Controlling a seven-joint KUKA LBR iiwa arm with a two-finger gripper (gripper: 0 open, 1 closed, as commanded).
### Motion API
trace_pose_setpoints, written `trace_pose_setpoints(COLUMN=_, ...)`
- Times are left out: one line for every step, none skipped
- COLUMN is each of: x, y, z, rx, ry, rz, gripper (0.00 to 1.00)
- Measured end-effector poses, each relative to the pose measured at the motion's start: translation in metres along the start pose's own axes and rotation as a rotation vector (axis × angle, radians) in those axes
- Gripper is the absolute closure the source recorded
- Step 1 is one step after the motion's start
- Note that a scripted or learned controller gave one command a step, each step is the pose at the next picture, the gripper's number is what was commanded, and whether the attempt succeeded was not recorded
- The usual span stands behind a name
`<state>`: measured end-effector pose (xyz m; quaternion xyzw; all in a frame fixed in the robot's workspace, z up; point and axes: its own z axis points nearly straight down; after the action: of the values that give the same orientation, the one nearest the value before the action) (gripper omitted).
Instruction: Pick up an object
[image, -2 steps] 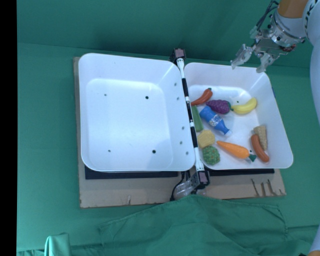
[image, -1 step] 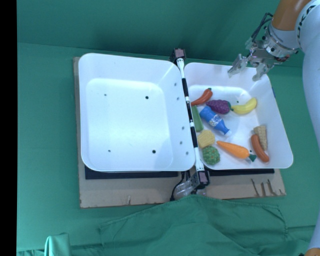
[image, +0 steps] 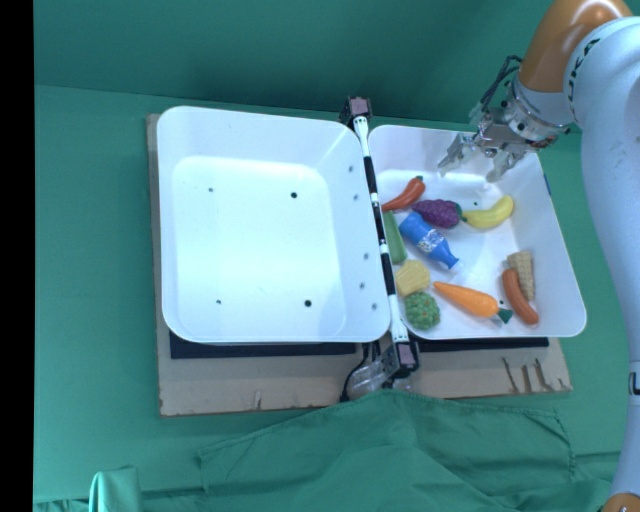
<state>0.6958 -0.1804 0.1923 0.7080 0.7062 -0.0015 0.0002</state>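
Observation:
The right bin (image: 560, 300) holds several toy foods: a red chili (image: 404, 194), purple grapes (image: 437, 212), a yellow banana (image: 490, 213), a blue bottle (image: 429, 240), a green cucumber (image: 393, 238), a yellow piece (image: 411, 277), a green broccoli (image: 422, 310), an orange carrot (image: 470, 299), a sausage (image: 519, 297) and a corn cob (image: 521, 270). My gripper (image: 470, 163) hangs over the bin's far part, above and behind the banana and grapes. Its fingers are spread open with nothing between them.
The left bin (image: 200, 150) lies beside the right one, with a black-and-white divider bar (image: 375, 215) between them. Both rest on a cardboard sheet (image: 250, 400). Crumpled green cloth (image: 380, 455) covers the front of the bench.

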Motion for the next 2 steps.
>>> trace_pose_setpoints(x=-0.001, y=0.001, z=0.007, rx=-0.001, ry=0.001, rz=-0.001, gripper=0.00)
trace_pose_setpoints(x=0.000, y=0.002, z=-0.005, rx=-0.004, ry=0.004, rz=0.000, gripper=1.00)
